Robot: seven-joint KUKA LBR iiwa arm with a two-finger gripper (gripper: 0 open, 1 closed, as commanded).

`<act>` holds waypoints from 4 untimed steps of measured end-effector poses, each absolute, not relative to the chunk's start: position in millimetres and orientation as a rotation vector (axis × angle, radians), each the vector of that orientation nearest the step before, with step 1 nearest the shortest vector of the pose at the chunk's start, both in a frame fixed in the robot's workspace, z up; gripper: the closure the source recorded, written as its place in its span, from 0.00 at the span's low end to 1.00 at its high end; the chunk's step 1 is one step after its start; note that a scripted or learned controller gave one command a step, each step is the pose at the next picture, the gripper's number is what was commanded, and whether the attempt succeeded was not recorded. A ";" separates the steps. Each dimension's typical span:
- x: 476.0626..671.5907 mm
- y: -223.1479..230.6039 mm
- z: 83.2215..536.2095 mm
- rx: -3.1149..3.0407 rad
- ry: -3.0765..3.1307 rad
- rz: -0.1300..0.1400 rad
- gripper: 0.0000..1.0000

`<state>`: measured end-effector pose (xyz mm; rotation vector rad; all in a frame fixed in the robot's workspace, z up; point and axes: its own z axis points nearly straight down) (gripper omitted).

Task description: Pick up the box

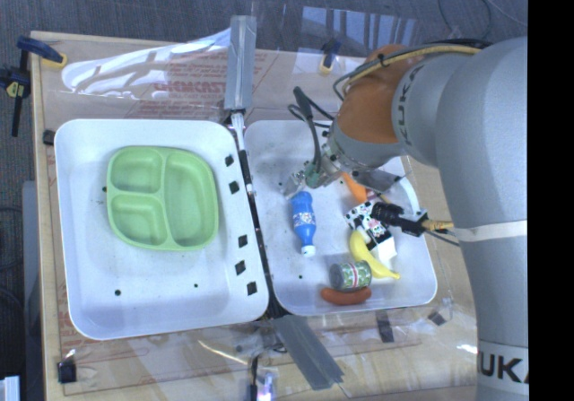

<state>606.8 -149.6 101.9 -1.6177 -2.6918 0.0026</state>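
Arm [448, 121] over right bin [269, 211], reaching in from right edge. Hand [316, 177] low near bin's far edge; open or pressed together, cannot tell. Box [372, 227] at bin's right side, touching banana [366, 256]. Bottle [304, 222] mid-bin. Can [350, 275], sausage [346, 296] along near edge. Green tray [163, 197] in left bin [90, 300].

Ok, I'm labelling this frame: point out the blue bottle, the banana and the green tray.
blue bottle [303, 217]: camera view, middle of its body.
banana [368, 257]: camera view, its yellow curve.
green tray [215, 202]: camera view, right rim.
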 end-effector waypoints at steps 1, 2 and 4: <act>652.6 -201.2 193.1 -1.504 -2.762 -0.001 1.00; 652.4 -200.8 192.2 -1.503 -2.761 -0.001 0.00; 656.9 -148.9 104.3 -1.480 -2.769 0.002 0.00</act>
